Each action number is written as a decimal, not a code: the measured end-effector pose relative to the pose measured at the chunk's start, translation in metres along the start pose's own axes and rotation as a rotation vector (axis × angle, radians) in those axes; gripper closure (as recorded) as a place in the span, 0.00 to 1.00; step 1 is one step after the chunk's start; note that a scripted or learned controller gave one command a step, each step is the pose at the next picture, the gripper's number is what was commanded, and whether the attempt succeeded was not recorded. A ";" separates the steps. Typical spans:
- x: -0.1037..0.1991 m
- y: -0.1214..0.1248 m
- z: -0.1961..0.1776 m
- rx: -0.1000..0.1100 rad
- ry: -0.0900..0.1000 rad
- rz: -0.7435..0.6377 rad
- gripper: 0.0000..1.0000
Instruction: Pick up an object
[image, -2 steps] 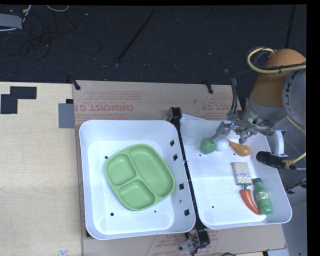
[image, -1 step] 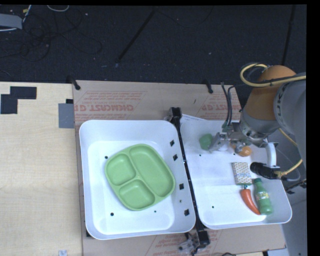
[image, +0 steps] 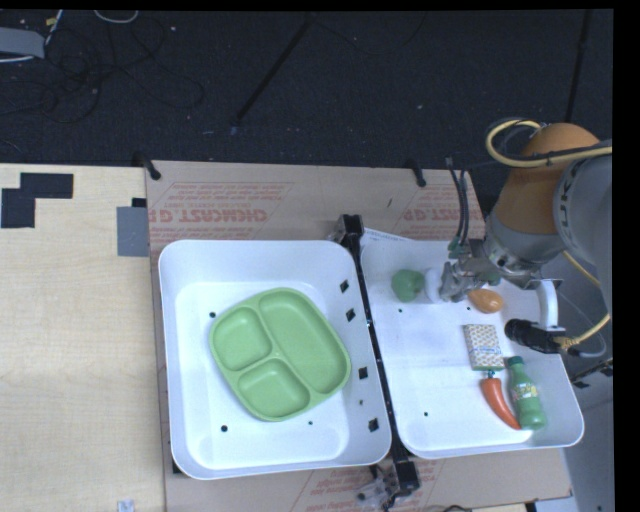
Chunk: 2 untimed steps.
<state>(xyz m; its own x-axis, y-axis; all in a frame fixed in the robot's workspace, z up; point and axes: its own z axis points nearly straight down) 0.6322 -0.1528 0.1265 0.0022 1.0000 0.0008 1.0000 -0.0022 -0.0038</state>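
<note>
arm: grey, orange band above the wrist; enters from the right, far side of the scene, and bends down toward the left. wrist: low, tilted leftward, with cables looped over and beside it. gripper: metallic, at the arm's left end, pointing down; finger state too small to make out.

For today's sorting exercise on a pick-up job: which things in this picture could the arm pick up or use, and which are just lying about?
Belong to the job:
gripper
green ball
orange object
patterned packet
toy carrot
green bottle
right bin

Just lying about:
green divided plate
left bin
cardboard sheet
</note>
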 end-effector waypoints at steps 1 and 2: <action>-0.005 -0.002 -0.063 -0.008 -0.002 0.002 1.00; -0.004 0.004 -0.126 -0.009 -0.002 -0.003 1.00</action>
<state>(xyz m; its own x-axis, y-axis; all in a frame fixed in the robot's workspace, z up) 0.6369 -0.1571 0.2526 -0.0009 1.0000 -0.0014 1.0000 0.0009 0.0054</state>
